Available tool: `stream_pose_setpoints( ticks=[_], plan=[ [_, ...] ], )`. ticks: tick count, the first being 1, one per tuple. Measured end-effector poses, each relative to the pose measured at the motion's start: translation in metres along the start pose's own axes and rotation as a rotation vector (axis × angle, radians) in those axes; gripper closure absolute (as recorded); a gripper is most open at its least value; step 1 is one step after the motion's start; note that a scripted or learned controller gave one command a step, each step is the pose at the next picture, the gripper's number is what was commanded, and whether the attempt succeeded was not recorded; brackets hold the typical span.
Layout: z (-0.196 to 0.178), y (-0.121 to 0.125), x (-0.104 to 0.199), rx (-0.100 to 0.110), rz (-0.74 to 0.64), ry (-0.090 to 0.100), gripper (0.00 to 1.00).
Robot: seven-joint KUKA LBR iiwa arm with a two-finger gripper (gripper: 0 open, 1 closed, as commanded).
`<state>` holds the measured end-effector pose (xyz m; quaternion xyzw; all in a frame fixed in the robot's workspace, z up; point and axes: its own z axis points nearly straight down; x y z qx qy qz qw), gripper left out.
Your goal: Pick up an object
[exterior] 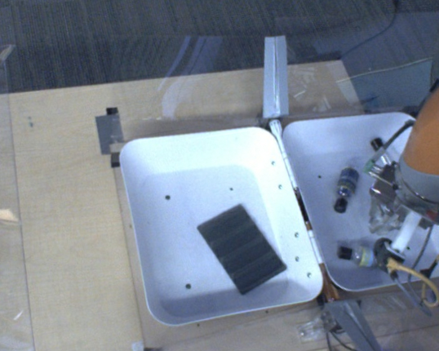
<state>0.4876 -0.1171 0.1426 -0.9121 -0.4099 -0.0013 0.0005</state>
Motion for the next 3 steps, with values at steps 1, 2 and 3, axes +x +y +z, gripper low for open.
stream_pose_setpoints(
  ticks=[1,2,3],
  plan=[
    [-0.044,0.001,0.000,-0.003,-0.008,0.000,1.00],
    [-0.017,0.006,-0.007,0.000,0.271,-0.001,1.00],
    [-0.078,0.032,-0.036,-0.002,0.636,-0.001,1.00]
  ],
)
